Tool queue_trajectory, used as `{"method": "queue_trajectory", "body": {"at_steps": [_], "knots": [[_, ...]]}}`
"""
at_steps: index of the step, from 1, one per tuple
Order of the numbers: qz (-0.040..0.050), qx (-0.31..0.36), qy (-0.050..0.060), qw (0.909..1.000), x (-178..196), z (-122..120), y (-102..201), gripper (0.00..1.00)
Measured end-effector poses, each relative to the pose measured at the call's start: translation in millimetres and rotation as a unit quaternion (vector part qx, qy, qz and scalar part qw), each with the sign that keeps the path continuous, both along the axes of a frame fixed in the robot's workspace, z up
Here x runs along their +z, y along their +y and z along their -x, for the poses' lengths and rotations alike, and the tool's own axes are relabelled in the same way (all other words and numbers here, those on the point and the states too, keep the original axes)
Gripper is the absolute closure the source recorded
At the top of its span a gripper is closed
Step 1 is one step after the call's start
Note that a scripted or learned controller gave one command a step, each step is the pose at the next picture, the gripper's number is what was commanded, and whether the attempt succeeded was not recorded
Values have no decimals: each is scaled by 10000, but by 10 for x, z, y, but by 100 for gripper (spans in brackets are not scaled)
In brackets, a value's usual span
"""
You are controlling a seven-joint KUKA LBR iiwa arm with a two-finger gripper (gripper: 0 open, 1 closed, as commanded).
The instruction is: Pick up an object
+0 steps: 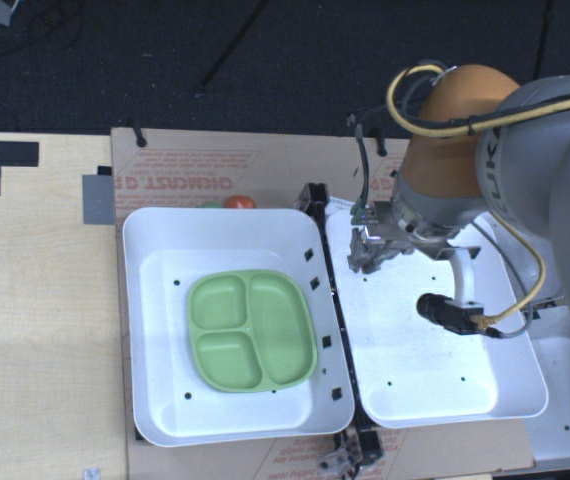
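Hovering over the right bin (435,378), jaw state impossible to tell: gripper (367,251), with the green divided plate (251,330) lying leftward in the left bin (155,268).

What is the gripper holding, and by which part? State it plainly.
It cannot be told. The gripper hangs over the right bin, its tips too small and dark to read. The green divided plate lies untouched in the left bin.

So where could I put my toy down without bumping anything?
The near half of the right bin is bare white floor, in front of the gripper. In the left bin, the green divided plate takes the middle, leaving narrow strips along the walls. The right bin's far end is crowded by the arm.
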State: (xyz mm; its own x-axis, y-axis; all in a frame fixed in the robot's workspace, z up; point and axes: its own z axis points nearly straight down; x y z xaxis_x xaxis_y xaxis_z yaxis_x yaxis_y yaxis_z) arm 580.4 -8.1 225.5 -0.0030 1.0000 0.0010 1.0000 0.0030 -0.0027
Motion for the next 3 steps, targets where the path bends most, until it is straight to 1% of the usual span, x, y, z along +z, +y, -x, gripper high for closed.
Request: {"method": "queue_trajectory", "body": {"at_steps": [1,2,3], "knots": [[-4,4,-4,10000,74,-101,447,100],[3,0,-1,10000,37,-152,858,100],[8,-2,2,10000,39,-148,850,0]]}}
